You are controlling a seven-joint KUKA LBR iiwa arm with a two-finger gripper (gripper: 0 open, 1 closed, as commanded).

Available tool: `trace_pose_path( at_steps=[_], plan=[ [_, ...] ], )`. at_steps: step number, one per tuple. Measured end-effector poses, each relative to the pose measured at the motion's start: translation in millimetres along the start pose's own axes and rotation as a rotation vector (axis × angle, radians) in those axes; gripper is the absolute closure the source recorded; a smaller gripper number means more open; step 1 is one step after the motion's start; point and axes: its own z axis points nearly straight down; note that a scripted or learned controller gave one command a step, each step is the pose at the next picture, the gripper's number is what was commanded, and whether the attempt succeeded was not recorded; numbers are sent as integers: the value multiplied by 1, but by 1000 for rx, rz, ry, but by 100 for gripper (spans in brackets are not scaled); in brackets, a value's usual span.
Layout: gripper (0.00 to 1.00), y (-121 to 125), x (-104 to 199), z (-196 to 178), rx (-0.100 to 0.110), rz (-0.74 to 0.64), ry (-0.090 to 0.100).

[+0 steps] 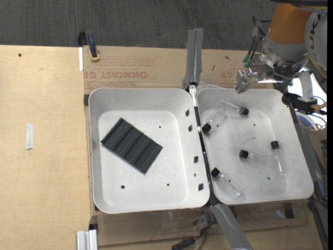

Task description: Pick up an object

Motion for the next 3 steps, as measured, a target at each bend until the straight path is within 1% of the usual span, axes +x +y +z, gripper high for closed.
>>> trace_pose_path(
  at_steps=[1, 2, 3],
  plan=[
    [100, -2, -11, 11, 1, -9, 0],
    [100, 5, 28, 12, 1, 23, 1],
    [100, -4, -19, 40, 1, 43, 0]
  ],
)
